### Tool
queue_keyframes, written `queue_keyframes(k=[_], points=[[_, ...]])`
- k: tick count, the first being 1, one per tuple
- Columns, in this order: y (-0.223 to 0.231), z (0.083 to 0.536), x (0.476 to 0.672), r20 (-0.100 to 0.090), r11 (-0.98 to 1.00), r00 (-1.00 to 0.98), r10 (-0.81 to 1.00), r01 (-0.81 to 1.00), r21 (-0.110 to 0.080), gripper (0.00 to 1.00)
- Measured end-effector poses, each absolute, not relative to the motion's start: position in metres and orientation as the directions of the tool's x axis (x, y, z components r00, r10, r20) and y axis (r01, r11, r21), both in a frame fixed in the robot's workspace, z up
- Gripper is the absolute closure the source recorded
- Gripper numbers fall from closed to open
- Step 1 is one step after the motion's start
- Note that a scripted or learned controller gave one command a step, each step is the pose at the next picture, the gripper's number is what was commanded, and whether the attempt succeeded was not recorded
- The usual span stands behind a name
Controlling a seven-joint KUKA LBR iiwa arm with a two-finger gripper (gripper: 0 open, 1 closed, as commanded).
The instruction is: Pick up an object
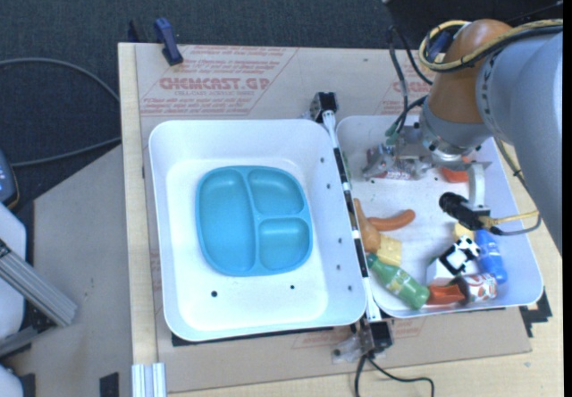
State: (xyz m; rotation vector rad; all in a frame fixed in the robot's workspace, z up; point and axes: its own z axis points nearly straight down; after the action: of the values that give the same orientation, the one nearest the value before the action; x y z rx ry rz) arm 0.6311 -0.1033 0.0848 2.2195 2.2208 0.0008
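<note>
White plastic makes up both shallow bins: the left bin (170, 234) holds a light-blue divided plate (254, 218) lying flat in its middle, and the right bin (527, 279) holds a scatter of small toys. The grey arm (527, 82), with its orange band (465, 73) above the wrist, reaches in from the right and brings the pincer (398, 163) down over the upper left part of the right bin. Its tips sit low, close to the bin floor, but they are small and blurred, so I cannot tell whether the pincer is released or clenched, nor whether anything is in it. Just below it lies an orange sausage-shaped toy (391, 221), apart from the tips. Further toward the near edge lie a yellow block (390, 252), a green bottle (399, 281), a black-and-white toy (461, 257) and a blue toy (492, 263), clustered together and well clear of the pincer.
</note>
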Motion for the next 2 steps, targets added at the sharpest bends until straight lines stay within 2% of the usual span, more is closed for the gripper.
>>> queue_keyframes(k=[1,2], points=[[-0.124,0.085,0.667,-0.002,0.001,-0.001,1.000,1.000,0.002,0.00],[-0.094,0.084,0.589,0.000,0.000,0.000,1.000,1.000,-0.001,0.00]])
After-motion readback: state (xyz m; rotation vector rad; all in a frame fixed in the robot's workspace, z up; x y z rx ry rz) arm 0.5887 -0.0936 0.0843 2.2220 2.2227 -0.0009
